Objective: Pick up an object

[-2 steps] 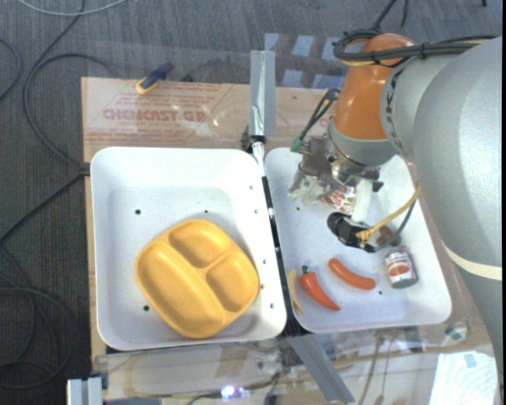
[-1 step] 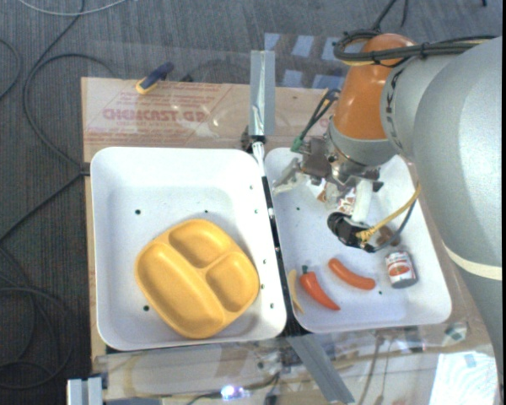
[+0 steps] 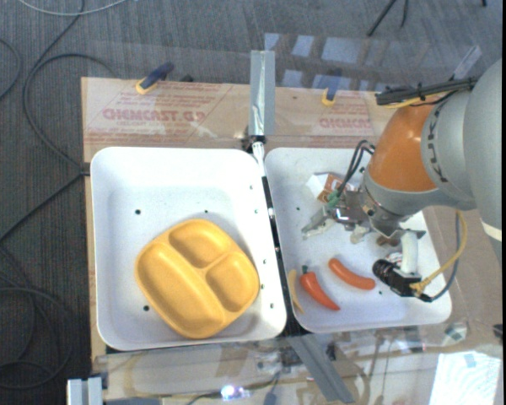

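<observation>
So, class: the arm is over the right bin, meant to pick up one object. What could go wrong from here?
The gripper hangs above the two orange pieces, which lie close together, so it might catch both or knock one aside. One piece lies near the right bin wall, leaving little room for a finger.

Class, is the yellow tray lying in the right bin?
No, the yellow tray lies in the left bin.

- Two white bins (image 3: 110, 226), side by side
- One yellow divided plate (image 3: 197, 277)
- Two orange-red peppers (image 3: 352, 274) (image 3: 318, 290)
- Two yellow clamps (image 3: 153, 77) (image 3: 328, 97)
</observation>
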### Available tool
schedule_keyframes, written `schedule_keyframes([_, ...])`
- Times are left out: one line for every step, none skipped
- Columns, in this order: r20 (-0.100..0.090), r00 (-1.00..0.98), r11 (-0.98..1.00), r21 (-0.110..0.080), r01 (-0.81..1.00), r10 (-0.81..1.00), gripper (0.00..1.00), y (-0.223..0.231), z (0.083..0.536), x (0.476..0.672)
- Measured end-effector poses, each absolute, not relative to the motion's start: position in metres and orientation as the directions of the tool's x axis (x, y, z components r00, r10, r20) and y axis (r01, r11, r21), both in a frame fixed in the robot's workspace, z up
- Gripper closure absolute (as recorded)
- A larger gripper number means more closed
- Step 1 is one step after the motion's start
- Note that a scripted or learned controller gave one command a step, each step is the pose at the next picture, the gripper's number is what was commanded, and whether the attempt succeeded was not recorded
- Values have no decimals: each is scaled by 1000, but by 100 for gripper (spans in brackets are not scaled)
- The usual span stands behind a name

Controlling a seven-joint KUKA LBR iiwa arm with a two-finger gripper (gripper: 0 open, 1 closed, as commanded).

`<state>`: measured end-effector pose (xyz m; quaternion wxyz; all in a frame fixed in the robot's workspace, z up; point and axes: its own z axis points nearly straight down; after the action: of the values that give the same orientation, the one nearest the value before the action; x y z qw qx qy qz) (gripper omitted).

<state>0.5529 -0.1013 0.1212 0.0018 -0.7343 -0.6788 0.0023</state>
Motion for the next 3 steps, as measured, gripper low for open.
schedule_keyframes([2, 46, -46, 13, 999, 999, 0, -118, 89, 519])
schedule_keyframes([4, 43, -43, 14, 999, 999, 100, -117, 98, 521])
schedule_keyframes([1, 337, -337, -8, 942, 942, 100, -104, 118, 483])
